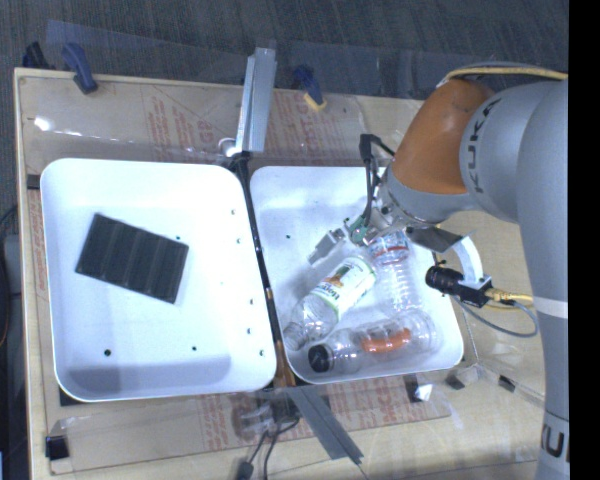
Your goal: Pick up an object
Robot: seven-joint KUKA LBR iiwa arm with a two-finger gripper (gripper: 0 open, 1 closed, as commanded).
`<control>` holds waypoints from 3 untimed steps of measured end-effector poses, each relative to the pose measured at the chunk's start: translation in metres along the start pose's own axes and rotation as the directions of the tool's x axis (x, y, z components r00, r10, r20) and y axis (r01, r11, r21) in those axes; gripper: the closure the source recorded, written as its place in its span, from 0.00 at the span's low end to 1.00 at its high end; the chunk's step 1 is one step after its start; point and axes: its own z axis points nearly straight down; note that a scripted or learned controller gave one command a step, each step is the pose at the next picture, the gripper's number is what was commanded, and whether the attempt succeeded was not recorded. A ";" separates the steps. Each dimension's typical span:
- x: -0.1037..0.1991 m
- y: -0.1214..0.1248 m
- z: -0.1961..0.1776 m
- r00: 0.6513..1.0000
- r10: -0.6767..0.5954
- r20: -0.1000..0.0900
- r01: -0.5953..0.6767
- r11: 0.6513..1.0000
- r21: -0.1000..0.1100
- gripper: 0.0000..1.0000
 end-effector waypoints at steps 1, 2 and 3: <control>-0.016 -0.060 0.060 0.996 -0.090 0.004 0.090 0.996 -0.004 0.00; -0.023 -0.052 -0.005 0.993 -0.117 0.004 0.117 0.993 -0.005 0.00; -0.017 -0.058 0.024 0.980 -0.200 0.010 0.200 0.980 -0.010 0.00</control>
